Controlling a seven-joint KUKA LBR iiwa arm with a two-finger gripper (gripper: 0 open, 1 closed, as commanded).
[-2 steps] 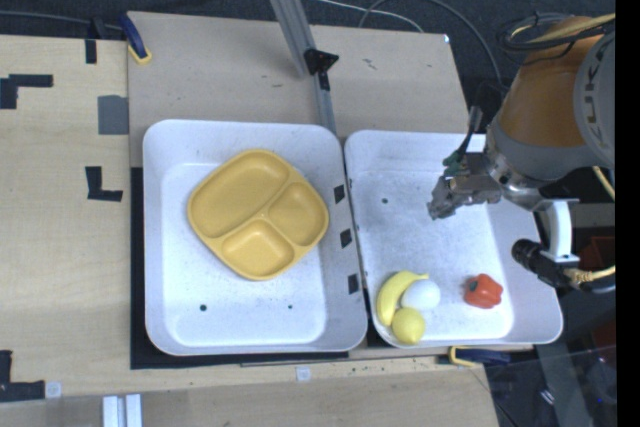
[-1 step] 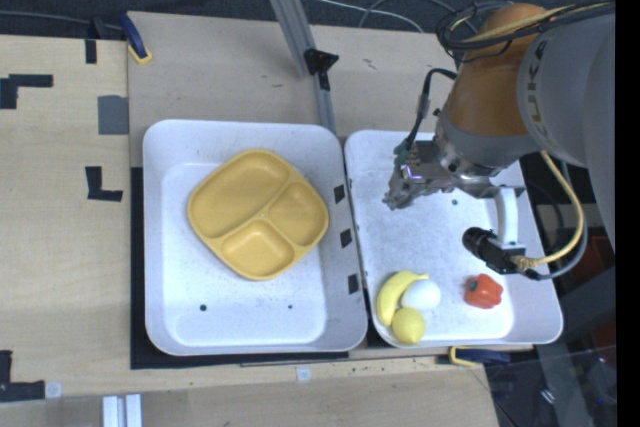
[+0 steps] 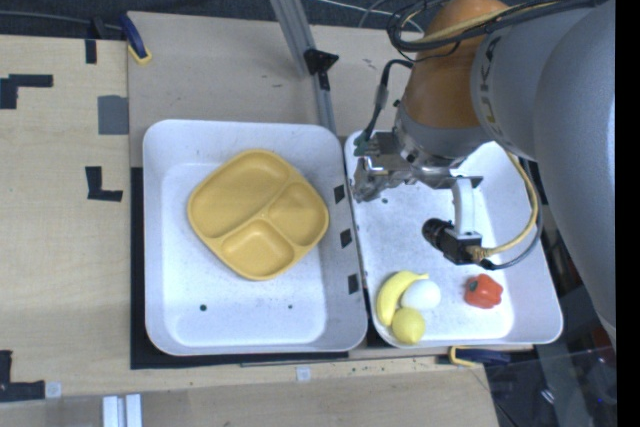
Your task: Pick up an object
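Observation:
The right bin [image 3: 520, 320] holds a yellow banana [image 3: 393, 289], a white egg-shaped object [image 3: 421, 295] and a yellow lemon [image 3: 408, 324], clustered at its near left corner. A small red pepper-like object [image 3: 483, 290] lies to their right. My gripper [image 3: 366, 183] hangs over the far left part of the right bin, well away from these objects, with nothing visible between its fingers. The grey arm with its orange band [image 3: 450, 65] reaches in from the right.
A yellow divided plate [image 3: 258, 212] rests in the left bin [image 3: 160, 245]. A metal pole [image 3: 290, 5] slants down to the bins' far edge. A black cable fitting [image 3: 445, 237] hangs over the right bin's middle.

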